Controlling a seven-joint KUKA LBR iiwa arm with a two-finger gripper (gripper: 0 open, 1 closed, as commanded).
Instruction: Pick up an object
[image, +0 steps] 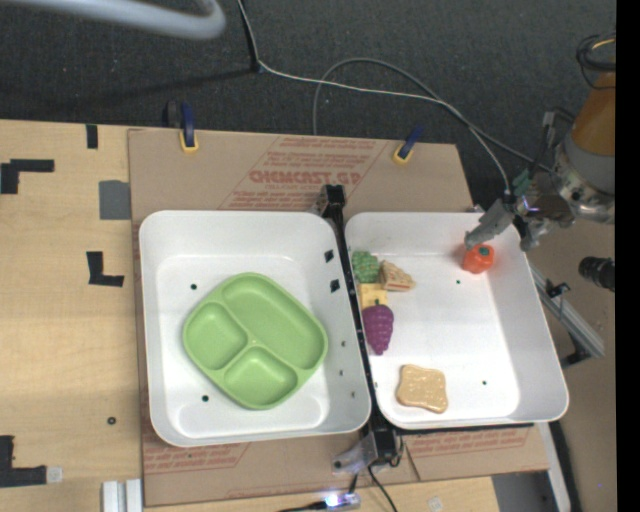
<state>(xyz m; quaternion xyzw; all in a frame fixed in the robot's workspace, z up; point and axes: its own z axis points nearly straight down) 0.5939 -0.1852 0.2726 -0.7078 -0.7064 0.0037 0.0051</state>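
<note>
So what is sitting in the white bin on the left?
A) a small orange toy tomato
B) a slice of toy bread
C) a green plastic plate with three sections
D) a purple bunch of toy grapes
C: the green plastic plate with three sections lies in the left white bin, while the grapes, bread and tomato toys all lie in the right white bin.

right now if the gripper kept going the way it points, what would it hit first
Most likely the orange toy. The gripper points down and left toward it at the right bin's far corner, with little gap between them. Depth is unclear from this single slanted view, so it might pass just above.
</note>
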